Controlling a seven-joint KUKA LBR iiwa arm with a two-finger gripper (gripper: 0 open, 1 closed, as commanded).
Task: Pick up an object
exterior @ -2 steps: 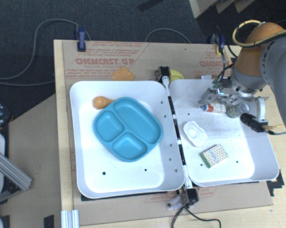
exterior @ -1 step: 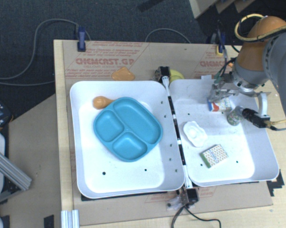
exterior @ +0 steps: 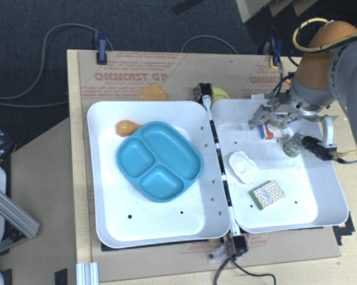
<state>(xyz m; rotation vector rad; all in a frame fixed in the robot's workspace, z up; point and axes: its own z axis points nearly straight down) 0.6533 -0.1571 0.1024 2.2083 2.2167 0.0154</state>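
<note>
Lying diagonally, green patterned packet (exterior: 267,193)

Bright, even light falls from overhead, and the two white bins (exterior: 107,218) come out nearly blown out, their surfaces losing detail. Shadows are soft and short (the blue divided plate (exterior: 159,159) casts only a thin dark rim along its lower edge). The dark carpet (exterior: 36,10) around the tabletop (exterior: 83,159) stays dim. The picture is slightly soft overall, and the pincer (exterior: 272,116) area looks blurred and noisy
</note>
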